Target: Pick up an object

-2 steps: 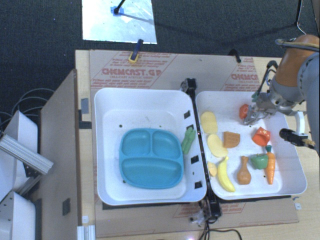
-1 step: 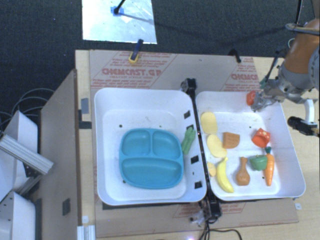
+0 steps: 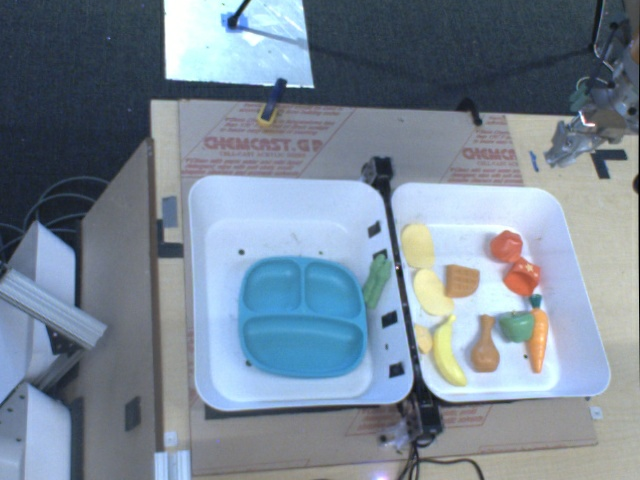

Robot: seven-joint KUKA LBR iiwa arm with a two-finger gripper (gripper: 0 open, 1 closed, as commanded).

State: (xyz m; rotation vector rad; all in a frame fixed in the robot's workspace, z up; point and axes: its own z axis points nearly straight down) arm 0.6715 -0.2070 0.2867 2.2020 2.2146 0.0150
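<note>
While raised off bins, arm hangs upper right.

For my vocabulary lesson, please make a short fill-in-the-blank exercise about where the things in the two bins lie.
1. The blue divided tray lies in the ____ bin.
2. The banana lies in the ____ bin.
3. The carrot lies right of the green ____.
4. The pincer hangs outside the bins, beyond the right bin's far ____ corner.

Missing words: left; right; pepper; right

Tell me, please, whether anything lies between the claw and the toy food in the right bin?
Nothing visible does: the claw sits beyond the right bin, above bare bench, and the toy food lies uncovered.
</note>
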